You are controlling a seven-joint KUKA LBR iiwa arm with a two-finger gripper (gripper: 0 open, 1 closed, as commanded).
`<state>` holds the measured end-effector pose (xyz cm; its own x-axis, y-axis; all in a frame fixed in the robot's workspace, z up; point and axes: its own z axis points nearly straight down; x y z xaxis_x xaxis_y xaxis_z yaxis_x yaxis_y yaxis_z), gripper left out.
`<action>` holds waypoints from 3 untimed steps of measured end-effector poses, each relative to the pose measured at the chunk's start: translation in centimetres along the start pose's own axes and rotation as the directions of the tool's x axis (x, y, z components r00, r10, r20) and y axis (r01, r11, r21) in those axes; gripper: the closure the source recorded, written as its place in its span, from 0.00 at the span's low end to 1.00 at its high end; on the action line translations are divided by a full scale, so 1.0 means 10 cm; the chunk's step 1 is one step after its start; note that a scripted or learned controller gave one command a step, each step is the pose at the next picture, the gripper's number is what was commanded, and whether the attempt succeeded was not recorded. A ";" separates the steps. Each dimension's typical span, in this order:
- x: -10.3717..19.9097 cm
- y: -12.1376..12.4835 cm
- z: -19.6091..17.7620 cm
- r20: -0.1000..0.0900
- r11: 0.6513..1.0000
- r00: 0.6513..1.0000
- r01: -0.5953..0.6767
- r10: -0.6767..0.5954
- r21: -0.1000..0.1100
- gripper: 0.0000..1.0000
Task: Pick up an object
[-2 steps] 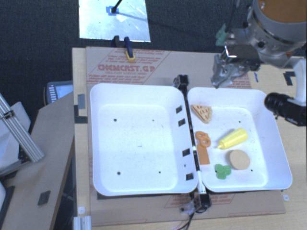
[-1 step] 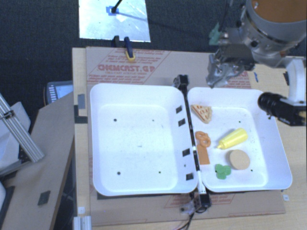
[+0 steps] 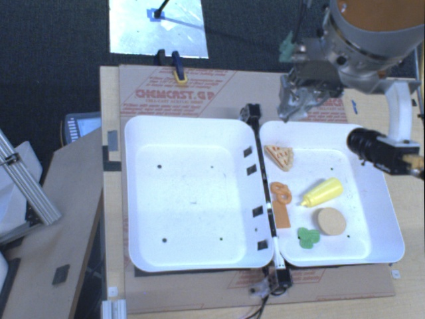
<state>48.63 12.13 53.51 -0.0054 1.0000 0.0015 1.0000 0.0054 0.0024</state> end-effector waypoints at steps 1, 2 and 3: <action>0.49 0.00 0.00 -0.001 1.000 1.000 0.003 -0.003 0.001 1.00; 0.99 0.00 0.01 -0.001 1.000 1.000 0.004 -0.004 0.001 1.00; 0.96 0.00 0.00 0.000 1.000 1.000 -0.002 0.002 0.001 0.00</action>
